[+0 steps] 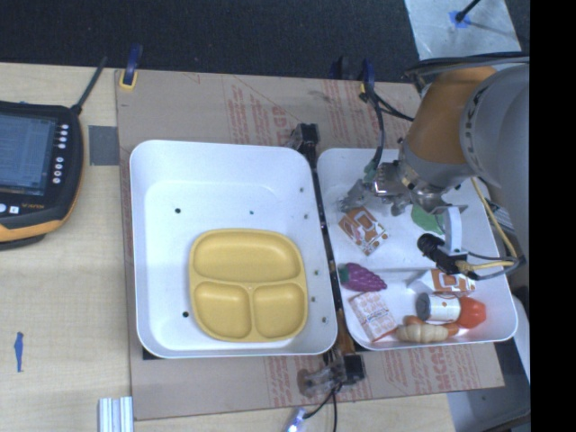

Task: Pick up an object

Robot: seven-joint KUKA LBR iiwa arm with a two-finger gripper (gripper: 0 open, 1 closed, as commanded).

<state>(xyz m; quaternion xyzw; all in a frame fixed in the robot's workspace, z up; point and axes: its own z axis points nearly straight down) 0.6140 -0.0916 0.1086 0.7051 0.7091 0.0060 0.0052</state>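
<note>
Packet [363,228] beneath lowered hand [382,187]

Grey arm [468,124] from the right — tool [382,187] low, wrist bent down

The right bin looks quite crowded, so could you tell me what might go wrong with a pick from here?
1. The gripper hangs near the bin's upper left wall, so a descent might strike the rim.
2. The purple grapes, patterned packet and pink packet lie close together; a grasp could nudge neighbours or catch two.
</note>
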